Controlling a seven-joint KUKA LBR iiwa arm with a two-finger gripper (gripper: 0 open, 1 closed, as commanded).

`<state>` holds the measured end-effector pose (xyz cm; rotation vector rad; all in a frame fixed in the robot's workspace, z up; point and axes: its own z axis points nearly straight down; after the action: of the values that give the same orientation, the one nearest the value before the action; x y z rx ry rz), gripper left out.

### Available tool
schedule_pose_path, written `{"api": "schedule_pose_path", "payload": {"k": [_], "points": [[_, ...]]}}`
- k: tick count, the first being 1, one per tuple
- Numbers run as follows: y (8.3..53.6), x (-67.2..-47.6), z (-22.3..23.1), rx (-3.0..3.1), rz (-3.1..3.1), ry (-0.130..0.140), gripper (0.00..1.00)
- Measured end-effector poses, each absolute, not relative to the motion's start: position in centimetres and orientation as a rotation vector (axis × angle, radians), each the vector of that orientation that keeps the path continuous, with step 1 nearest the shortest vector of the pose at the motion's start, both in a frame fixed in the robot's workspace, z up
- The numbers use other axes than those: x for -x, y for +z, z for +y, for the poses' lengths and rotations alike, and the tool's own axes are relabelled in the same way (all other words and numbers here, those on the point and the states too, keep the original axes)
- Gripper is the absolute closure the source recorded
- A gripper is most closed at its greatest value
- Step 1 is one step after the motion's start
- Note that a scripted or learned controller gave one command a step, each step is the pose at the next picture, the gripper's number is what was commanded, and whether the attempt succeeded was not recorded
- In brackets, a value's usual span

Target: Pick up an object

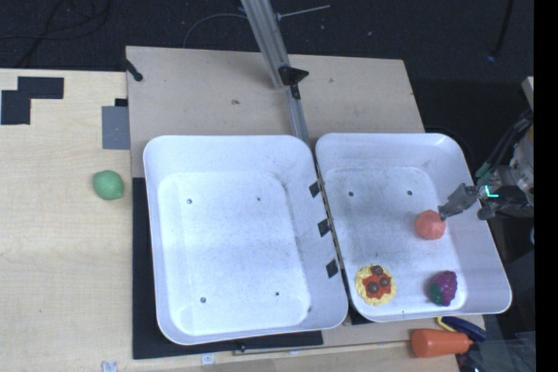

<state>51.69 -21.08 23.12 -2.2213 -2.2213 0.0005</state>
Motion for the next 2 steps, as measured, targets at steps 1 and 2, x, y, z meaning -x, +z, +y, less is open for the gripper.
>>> {"api": "schedule_pose_path", "payload": {"k": [1, 2], "points": [[23.1, -51.7, -21.1, 2.221, -2.221, 0.001, 0.0], [18.7, -52.1, -20.7, 2.217, -2.22, 0.003, 0.0]]}}
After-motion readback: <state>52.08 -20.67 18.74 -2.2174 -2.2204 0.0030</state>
